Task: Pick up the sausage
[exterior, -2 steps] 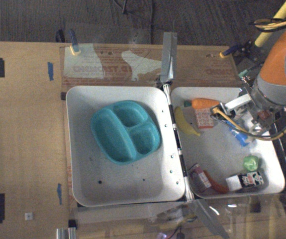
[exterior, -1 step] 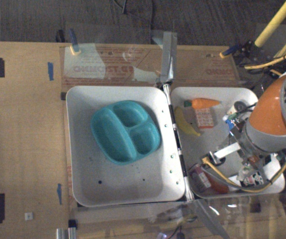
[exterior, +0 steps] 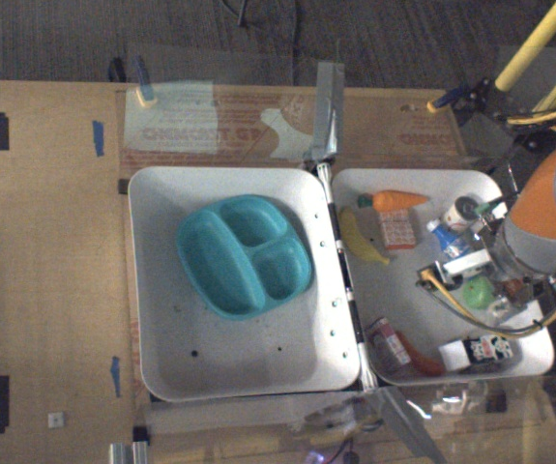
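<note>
Only lettering I can spot is the faded reddish print across the cardboard sheet at the back of the table, looks like "CHOMCAT" something, but honestly it's too blurry to read for sure.

Grey arm, orange band, yellow cable.

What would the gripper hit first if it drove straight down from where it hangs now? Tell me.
Probably the green item beside the gripper in the right bin, though depth is hard to judge from above. The sausage lies apart, nearer the bin's front edge, out of that line.
</note>
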{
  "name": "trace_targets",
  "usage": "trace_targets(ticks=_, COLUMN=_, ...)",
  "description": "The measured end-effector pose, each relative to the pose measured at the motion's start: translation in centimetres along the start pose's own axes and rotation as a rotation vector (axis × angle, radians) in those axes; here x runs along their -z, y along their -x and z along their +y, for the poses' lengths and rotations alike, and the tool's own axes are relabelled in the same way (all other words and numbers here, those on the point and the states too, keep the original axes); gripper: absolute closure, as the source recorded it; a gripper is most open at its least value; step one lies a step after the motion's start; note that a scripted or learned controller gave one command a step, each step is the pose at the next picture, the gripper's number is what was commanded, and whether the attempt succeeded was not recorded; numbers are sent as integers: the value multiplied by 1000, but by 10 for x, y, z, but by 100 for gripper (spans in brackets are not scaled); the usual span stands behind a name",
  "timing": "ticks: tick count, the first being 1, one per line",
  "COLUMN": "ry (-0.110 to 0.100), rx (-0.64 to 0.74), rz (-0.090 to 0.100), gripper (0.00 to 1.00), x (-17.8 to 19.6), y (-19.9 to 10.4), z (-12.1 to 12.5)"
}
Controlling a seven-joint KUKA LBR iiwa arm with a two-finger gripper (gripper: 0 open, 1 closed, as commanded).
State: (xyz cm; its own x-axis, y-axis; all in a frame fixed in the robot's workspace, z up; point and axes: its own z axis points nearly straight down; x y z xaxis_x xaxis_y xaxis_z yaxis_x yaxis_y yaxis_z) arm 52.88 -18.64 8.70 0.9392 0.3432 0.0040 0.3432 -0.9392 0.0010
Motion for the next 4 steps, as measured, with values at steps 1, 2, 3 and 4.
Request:
trace_targets(ticks=1, ry=-22, rx=-61, rz=-35, gripper=0, x=-3, y=-56, z=22)
trace_targets(ticks=2, ry=-3, rx=6, rz=-1, gripper=0, x=0, y=9, z=-30)
trace_targets(ticks=3, ry=-12, rx=-83, rz=5, gripper=0, x=0, y=-20, z=36)
trace_targets(ticks=4, ry=-1, rx=-144, rz=-4, gripper=0, x=111, y=-75, z=65)
